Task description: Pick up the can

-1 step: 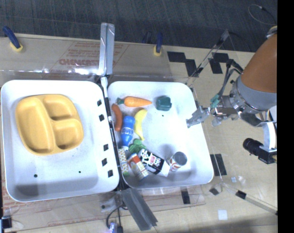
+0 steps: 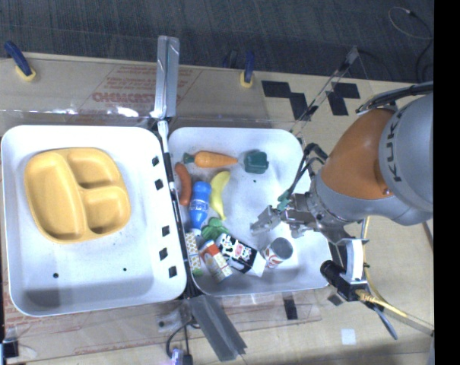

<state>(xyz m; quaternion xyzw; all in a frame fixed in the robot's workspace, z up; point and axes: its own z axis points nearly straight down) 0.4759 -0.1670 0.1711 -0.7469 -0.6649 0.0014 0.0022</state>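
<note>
The can [image 2: 278,251], small and white with red print, lies tipped near the front wall of the right bin [image 2: 237,138], its open grey end facing up. My gripper [image 2: 269,219] hangs just above and slightly behind the can, reaching in from the right. Nothing shows between its tips. The grey arm with its orange band [image 2: 355,166] covers the bin's right edge.
The right bin also holds a carrot [image 2: 214,159], a green block [image 2: 255,160], a banana [image 2: 218,192], a blue bottle [image 2: 200,201], a red sausage [image 2: 182,183] and a black-and-white carton [image 2: 237,253] beside the can. A yellow divided tray [image 2: 77,192] sits in the left bin.
</note>
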